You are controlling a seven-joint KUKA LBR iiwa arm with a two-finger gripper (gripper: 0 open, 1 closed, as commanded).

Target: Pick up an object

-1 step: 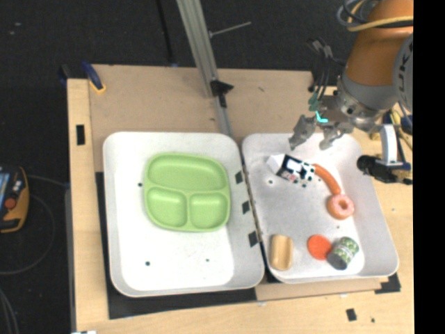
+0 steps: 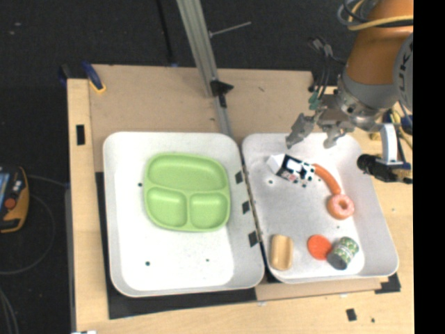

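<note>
My gripper hangs open over the far edge of the right bin, its two grey fingers spread with nothing between them. Just below it lies a small black-and-white patterned block. An orange carrot-shaped piece curves beside that block. A pink donut rests below the carrot. Near the bin's front sit a tan bread-like piece, a small orange-red round thing and a green-grey can.
The left bin holds a green divided plate. A grey metal post slants up behind the bins. The arm's orange band stands above the right bin's far corner.
</note>
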